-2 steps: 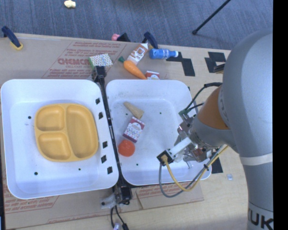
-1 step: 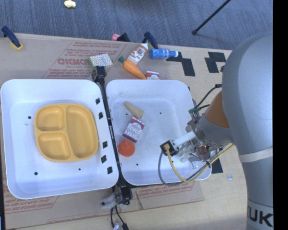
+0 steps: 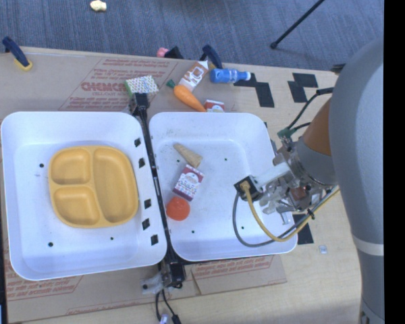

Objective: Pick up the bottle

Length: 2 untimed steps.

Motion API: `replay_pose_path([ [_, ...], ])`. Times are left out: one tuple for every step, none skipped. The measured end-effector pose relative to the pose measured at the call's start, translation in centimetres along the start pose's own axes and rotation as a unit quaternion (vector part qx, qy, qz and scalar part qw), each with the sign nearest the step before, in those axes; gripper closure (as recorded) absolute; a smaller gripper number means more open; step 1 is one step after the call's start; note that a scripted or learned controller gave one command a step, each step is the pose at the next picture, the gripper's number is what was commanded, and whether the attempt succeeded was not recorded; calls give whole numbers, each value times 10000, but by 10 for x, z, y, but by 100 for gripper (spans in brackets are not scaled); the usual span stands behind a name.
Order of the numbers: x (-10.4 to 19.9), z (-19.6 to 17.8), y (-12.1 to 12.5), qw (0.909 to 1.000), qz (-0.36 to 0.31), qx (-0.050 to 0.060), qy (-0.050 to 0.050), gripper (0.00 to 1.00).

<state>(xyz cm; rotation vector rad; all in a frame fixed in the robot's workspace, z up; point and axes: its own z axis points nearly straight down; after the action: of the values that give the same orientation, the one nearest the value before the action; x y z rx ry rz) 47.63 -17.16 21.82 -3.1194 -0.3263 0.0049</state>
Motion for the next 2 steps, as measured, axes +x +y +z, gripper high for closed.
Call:
replay_pose_path([
  [-7,71,30,10000,5,2,-7,100],
  [-2,3,8,10000,4,-1,2,100],
])
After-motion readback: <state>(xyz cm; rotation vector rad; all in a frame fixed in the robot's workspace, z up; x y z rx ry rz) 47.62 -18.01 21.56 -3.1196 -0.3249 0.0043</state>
